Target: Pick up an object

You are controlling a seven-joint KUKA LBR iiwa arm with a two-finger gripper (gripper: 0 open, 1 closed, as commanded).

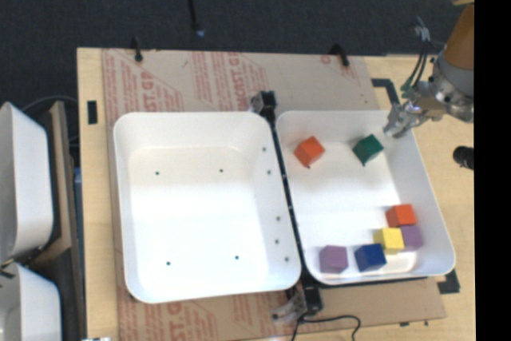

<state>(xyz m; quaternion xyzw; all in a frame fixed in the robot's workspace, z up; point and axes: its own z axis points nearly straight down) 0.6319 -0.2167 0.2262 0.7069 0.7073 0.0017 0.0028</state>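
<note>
Above the far right corner of the right bin: gripper, small and blurred, reaching in from the right on the grey arm with its orange band. Finger spread: cannot tell at this size. Nothing visibly between the fingers.

Inside the right bin, near its far wall and just beside the gripper: green cube, tilted, apart from the fingertips. Farther from the gripper along the same far part of the bin, toward the divider side: orange cube, also turned at an angle, well apart from the green one.

At the near right corner of the right bin, well apart from the gripper: a cluster of five blocks. Second orange cube farthest back in the cluster; yellow cube just in front of it; pale purple cube touching the yellow one on its right. Blue cube just beside the yellow one, nearer the front rim. Purple cube beside the blue one, close but slightly apart.

Adjoining the right bin on its left side: left bin, white, shallow. Under both bins: a brown board with red print. Beyond the left bin, at the frame edge: white containers.
</note>
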